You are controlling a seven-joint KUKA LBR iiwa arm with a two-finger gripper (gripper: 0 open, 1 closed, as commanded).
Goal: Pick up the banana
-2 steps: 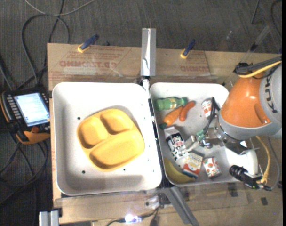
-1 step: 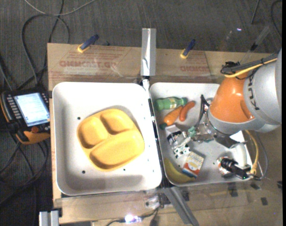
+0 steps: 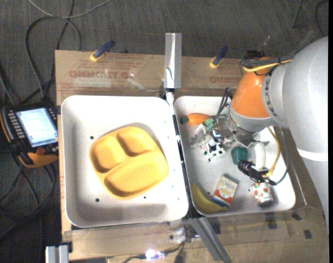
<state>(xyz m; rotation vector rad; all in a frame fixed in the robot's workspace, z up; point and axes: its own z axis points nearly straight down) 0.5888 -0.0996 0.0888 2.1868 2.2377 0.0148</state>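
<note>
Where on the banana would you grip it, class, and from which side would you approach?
Grip the banana across its narrow width at the exposed left-hand stretch, coming down from above. It lies flat in the right bin, curving along the near wall, and a small carton overlaps its right end, so the left part looks freer.

You have a brown bench top [image 3: 128, 75], printed lettering faintly legible along its far strip. Two shallow white bins sit directly on it, side by side and touching along their inner edges. The left bin [image 3: 73, 147] is at 9 o'clock of the bench, the right bin [image 3: 284, 193] at 3 o'clock. At 12 o'clock, an upright grey post [image 3: 172, 59] stands on the seam between the bins. Two blue-and-yellow clamps grip the far edge: one clamp [image 3: 102, 50] at 11 o'clock, the other clamp [image 3: 219, 56] at 1 o'clock. The bench stands on dark grey carpet [image 3: 73, 15].
</note>
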